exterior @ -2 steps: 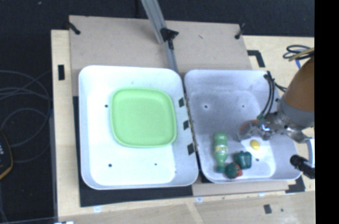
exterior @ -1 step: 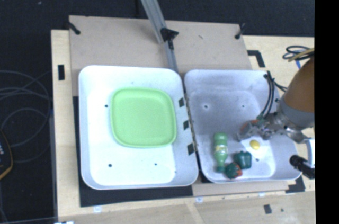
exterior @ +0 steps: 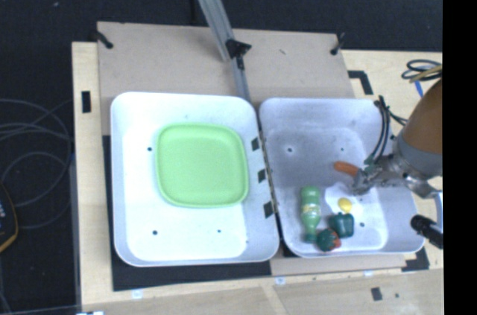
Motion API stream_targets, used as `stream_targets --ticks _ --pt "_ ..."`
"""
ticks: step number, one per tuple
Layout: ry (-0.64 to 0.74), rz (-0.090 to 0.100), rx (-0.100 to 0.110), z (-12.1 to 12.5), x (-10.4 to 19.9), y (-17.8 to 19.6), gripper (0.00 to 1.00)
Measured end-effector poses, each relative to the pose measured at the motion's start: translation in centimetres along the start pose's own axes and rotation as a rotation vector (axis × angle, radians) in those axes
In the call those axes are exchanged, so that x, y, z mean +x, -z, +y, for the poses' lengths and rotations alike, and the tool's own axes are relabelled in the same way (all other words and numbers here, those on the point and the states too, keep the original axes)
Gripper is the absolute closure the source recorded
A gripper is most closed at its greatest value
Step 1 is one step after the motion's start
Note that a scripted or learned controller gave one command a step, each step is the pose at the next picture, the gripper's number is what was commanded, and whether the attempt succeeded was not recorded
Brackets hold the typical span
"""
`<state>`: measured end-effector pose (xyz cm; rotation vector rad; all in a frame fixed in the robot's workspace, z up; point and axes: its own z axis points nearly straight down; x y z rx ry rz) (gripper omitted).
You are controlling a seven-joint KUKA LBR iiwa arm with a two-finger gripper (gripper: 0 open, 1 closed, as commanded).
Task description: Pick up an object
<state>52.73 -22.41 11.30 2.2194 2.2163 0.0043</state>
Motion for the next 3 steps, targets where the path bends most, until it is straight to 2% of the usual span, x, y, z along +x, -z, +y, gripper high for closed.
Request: stream_targets --ticks 2,3 --pt "0.002 0.0 0.0 1.1 0.3 9.6 1.0" --pt "0.004 0.002 0.005 0.0 5.5 9.4 1.0"
